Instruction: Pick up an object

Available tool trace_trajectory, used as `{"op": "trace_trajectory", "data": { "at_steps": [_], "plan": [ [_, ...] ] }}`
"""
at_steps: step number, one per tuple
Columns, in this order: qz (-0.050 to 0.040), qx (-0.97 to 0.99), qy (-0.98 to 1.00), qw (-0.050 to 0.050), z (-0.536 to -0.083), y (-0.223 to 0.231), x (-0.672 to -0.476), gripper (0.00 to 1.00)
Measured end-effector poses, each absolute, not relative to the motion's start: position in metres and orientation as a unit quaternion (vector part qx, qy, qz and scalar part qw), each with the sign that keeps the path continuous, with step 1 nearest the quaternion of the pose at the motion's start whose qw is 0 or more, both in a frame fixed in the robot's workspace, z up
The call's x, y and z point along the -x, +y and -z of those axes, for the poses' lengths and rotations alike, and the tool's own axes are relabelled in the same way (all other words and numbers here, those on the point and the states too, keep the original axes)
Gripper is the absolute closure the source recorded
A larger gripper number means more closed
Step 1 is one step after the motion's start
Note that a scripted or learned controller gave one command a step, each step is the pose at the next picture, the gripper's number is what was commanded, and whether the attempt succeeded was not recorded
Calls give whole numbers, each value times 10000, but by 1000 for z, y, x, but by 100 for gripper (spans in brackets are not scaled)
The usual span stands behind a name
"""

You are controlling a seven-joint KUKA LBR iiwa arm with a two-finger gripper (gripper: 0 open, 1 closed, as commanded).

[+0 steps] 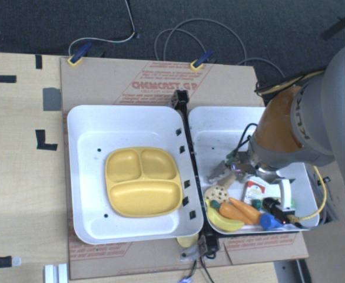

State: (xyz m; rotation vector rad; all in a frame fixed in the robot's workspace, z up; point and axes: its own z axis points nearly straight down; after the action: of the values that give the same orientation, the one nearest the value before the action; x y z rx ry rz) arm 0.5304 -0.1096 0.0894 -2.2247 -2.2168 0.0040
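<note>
Right bin (219,122), landmark: carrot (243,210), banana (222,221) and blue piece (268,221) at its near edge. Gripper (230,167) low at bin centre; grip state cannot be told. Yellow plate (143,180) in the adjoining bin.

A pale wood-grain table (19,175) marked with black tape pieces (43,140) fills the 9 o'clock side, with dark carpeted floor (55,10) running across 12 o'clock. A brown cardboard sheet (155,84) printed in red lies at centre, held by two blue-and-yellow clamps (78,53) along its 12 o'clock edge. Thin grey cables (202,31) loop over the carpet. Lighting is even and soft.
</note>
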Motion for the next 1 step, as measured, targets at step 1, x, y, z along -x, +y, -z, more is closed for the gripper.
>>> {"op": "trace_trajectory", "data": {
  "at_steps": [1],
  "plan": [
    [30, 7081, -7061, -76, -238, -152, -523, 0]
  ]
}}
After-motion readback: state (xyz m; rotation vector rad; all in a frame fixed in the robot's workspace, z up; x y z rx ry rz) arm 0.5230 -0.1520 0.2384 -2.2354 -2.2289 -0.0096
